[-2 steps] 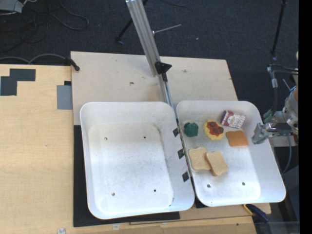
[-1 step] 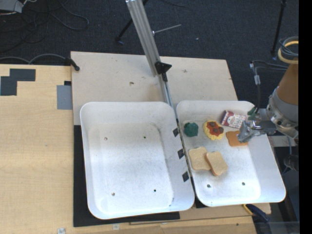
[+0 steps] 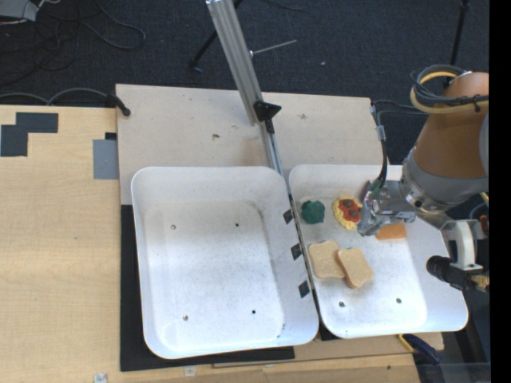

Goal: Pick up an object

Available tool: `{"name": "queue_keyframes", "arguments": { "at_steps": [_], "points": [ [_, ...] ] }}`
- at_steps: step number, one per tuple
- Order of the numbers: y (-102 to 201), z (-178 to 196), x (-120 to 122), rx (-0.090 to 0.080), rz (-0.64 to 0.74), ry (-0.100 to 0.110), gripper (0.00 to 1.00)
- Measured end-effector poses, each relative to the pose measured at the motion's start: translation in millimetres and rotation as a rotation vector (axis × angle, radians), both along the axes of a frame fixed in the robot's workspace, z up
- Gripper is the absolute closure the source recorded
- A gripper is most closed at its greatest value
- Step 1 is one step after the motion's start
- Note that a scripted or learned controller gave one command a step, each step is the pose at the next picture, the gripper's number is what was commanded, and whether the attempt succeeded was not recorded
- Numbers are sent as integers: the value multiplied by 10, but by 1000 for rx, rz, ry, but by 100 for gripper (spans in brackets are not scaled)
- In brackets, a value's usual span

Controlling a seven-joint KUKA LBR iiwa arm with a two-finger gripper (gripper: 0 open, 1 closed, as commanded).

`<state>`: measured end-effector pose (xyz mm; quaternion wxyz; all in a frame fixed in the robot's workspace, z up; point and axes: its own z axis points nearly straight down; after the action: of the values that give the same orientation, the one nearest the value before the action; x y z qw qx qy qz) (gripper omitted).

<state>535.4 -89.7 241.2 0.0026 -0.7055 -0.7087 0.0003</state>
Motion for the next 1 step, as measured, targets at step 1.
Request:
{"name": "queue_keyframes", "arguments": {
  "at_steps": [1],
  "points": [
    [506, 74, 56, -1, 0, -2, 100]
  ]
}}
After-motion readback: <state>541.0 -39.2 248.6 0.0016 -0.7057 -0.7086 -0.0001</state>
